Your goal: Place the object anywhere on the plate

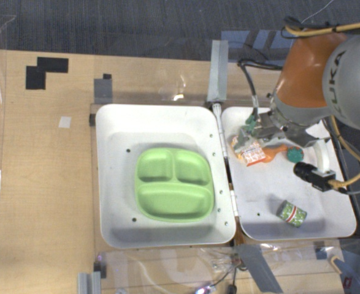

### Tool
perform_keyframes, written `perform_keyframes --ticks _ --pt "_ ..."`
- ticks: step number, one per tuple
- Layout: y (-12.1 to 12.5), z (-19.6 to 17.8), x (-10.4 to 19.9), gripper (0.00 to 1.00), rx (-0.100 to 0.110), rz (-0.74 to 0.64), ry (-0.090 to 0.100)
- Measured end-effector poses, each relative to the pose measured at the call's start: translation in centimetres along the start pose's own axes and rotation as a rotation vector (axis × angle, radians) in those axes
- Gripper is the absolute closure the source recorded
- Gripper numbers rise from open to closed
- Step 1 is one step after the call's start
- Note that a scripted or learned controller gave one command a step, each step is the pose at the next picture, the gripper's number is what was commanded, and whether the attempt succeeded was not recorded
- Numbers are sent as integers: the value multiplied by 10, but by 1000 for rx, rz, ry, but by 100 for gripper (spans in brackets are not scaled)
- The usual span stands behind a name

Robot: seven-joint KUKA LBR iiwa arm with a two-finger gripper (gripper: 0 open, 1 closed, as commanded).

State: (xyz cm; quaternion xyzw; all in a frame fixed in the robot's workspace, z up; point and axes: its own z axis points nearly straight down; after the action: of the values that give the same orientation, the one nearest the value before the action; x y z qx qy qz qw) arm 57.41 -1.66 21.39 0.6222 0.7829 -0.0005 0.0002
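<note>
"KUKA" lettering (338,78), partly cut off

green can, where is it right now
The green can lies on its side in the right bin, near its front edge, apart from the orange packet under the gripper.

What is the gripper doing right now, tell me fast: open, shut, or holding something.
Gripper: cannot be told. It is low in the right bin, over the orange packet.
</note>
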Motion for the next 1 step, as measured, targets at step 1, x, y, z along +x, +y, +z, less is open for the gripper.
perform_keyframes --ticks 1 --pt "24 32 71 100 1 -69 1"
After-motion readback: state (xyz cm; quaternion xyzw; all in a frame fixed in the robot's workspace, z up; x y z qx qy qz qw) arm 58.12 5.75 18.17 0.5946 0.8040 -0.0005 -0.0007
